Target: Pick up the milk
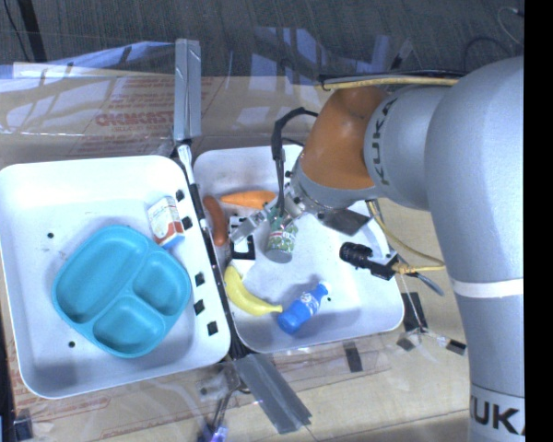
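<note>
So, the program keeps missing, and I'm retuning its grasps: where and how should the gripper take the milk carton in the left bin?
Probably across its two long flat sides at mid-body, from straight above. The milk carton lies tipped beside the blue tray, near the left bin right wall, so a sideways approach looks cramped. The gripper is over the right bin.

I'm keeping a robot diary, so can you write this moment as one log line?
goal: pick up milk | gripper: over right bin | milk: left bin, beside blue tray, untouched | status: not picked
</note>
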Tool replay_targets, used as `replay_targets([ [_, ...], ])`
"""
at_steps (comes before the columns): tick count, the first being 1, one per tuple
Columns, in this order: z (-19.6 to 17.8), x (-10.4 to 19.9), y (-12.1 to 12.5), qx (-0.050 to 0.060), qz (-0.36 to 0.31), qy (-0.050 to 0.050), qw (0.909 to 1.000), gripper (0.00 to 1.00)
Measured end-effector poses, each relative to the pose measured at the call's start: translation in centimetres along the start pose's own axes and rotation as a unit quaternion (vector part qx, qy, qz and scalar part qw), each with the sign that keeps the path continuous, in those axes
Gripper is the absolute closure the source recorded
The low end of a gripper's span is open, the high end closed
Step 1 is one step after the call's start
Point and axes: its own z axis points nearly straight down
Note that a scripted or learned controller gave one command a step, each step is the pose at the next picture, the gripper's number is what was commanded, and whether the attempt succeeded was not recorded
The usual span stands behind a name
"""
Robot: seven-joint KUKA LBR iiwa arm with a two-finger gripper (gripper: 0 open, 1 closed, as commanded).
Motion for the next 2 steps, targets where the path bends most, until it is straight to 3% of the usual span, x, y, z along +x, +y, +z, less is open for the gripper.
replay_targets([
  [1,-0.1,3.2,-5.6,-0.002,0.185,0.0,0.9827,0.0],
  [2,-0.2,1.1,-7.7,0.0,0.103,0.0,0.9947,0.0],
])
